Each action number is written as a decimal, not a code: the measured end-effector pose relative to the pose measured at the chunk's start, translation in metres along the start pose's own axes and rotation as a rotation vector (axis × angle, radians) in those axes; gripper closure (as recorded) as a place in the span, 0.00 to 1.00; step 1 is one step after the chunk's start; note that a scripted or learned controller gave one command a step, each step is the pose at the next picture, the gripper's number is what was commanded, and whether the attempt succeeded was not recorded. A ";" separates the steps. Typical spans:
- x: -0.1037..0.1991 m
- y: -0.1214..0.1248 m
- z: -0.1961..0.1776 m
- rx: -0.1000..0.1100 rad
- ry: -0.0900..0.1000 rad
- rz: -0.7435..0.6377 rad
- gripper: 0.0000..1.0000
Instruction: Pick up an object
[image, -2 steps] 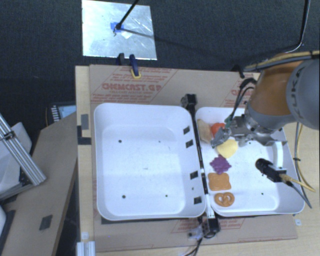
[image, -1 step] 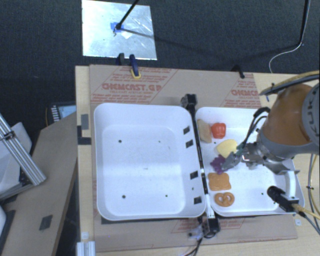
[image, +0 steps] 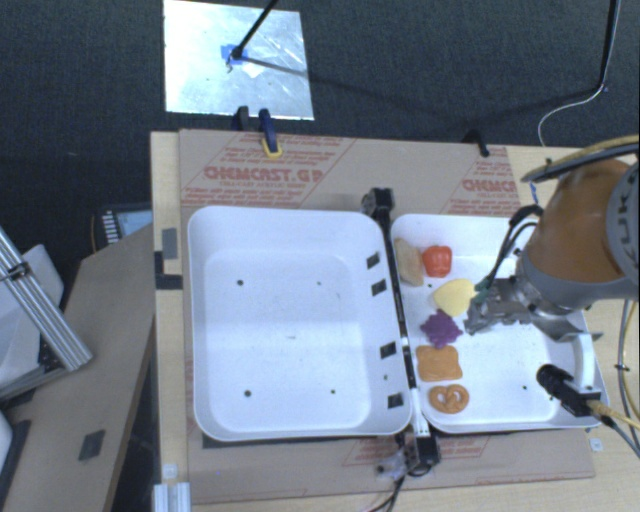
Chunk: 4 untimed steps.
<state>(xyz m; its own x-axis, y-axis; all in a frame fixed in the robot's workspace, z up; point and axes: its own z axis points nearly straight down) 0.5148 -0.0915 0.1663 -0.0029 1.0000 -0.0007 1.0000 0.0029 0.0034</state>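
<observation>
The tool (image: 480, 312) hangs low in the right bin (image: 505, 405), just right of the purple object (image: 440, 327); how far it is open, and whether it grips anything, cannot be told. The yellow object (image: 455, 295) lies just above the purple one, the red object (image: 437, 261) higher, the orange slab (image: 438, 362) and pretzel (image: 449, 399) below. Risk, as a judgement: the crowded items may cause a glancing or double contact. The cardboard (image: 270, 172) under the bins reads "CHEMCAST".
</observation>
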 end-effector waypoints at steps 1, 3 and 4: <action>0.053 0.006 -0.090 -0.008 0.002 -0.008 1.00; 0.168 0.017 -0.186 0.000 0.002 -0.005 1.00; 0.219 -0.019 -0.235 -0.003 0.005 -0.007 1.00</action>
<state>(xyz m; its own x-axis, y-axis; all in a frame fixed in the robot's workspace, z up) 0.4942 0.1274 0.4015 -0.0104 0.9999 0.0039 0.9999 0.0104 0.0061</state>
